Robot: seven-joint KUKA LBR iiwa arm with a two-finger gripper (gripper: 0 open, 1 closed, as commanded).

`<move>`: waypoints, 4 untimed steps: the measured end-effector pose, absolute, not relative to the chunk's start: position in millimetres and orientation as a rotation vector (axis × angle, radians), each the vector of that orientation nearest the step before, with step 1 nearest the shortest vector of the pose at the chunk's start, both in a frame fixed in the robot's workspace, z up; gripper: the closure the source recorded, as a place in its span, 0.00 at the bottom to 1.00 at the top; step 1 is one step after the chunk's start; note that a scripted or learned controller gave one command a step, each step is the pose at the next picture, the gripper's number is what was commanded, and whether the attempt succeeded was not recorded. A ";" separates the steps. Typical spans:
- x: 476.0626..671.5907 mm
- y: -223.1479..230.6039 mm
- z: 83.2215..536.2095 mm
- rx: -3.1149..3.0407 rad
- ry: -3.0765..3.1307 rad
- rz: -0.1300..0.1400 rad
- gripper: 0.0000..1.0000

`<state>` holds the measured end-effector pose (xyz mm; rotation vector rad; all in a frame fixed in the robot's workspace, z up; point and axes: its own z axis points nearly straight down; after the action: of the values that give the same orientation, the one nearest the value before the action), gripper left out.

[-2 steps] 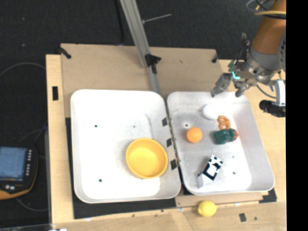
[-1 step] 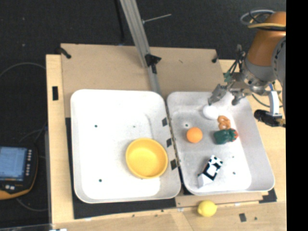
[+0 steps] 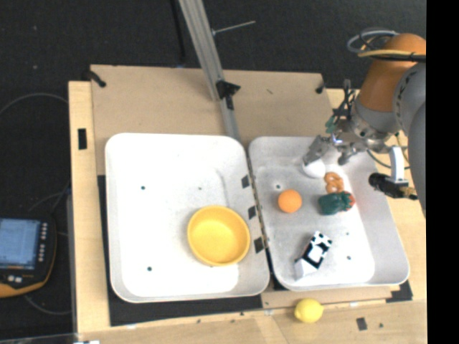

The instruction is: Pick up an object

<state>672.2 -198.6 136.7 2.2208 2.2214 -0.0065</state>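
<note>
White object (image 3: 313, 168) lies in the right bin (image 3: 380, 264), upper centre-right of frame; end effector (image 3: 328, 151) spread wide just above it, nothing held. Lift outstanding.

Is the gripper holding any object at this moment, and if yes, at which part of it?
It cannot be told. The gripper is low in the right bin, right over a small white object, but no object is visibly between its fingers.

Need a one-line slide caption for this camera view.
Gripper poised over a white object in the right bin, near an orange ball; yellow bowl in the left bin.
</note>
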 end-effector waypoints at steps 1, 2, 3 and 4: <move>671.5 -200.0 99.1 2.220 2.223 -0.006 0.00; 673.5 -201.3 113.9 2.212 2.219 -0.003 1.00; 667.2 -199.6 174.3 2.218 2.216 0.007 1.00; 676.6 -194.2 227.8 2.213 2.220 0.007 1.00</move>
<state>676.6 -194.2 227.8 2.2127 2.2203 0.0073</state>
